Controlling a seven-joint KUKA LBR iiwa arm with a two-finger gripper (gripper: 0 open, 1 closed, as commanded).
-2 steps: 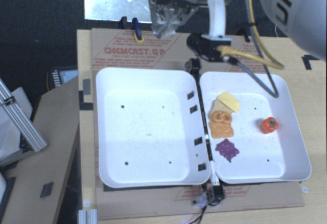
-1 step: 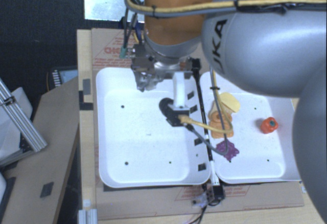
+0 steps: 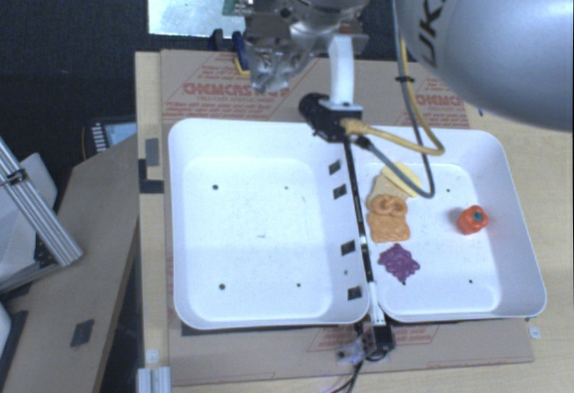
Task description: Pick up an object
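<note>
The end effector [image 3: 269, 70] hangs behind the left bin [image 3: 260, 225], too blurred to tell whether it is open or loaded. I'd aim for the lone orange ball [image 3: 472, 220].

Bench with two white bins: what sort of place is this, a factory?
More likely a robotics lab or test cell. A big industrial arm hangs over a cardboard-topped bench with a left bin and a right bin; the right bin holds small toy-like bits, such as an orange piece.

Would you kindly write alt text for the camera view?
The robot's hand hangs by the far edge of the left bin; the right bin holds a yellow piece, a tan lump, a purple lump and an orange ball.
</note>
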